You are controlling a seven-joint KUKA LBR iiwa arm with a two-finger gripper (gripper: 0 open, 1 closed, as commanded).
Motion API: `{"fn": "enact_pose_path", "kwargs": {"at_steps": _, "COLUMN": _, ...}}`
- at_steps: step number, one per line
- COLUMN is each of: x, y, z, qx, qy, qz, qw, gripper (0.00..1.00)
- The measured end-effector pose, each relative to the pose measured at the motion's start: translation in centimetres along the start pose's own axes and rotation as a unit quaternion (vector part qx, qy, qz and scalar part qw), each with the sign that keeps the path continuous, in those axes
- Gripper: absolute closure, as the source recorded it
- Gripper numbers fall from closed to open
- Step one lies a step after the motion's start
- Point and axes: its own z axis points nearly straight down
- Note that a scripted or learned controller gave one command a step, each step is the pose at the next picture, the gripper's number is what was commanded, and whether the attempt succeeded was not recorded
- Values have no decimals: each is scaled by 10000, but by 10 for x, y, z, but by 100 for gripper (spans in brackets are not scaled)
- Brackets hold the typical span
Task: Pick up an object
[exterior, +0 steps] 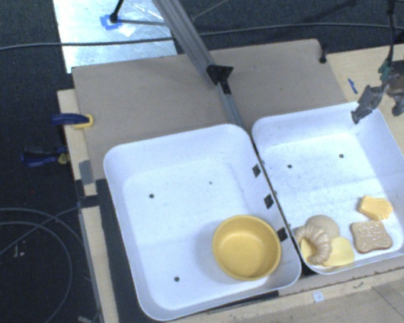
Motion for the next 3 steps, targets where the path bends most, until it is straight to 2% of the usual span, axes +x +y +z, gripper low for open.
{"fn": "enact_pose_path", "kwargs": {"at_steps": 1, "x": -6, "y": -7, "z": 57, "qx": 26, "qy": 3, "qz": 23, "qw": 10000, "gripper": 0}}
{"fn": "enact_pose_path", "kwargs": {"at_steps": 3, "x": 7, "y": -4, "z": 145, "qx": 16, "qy": 4, "qz": -5, "qw": 10000, "gripper": 0}}
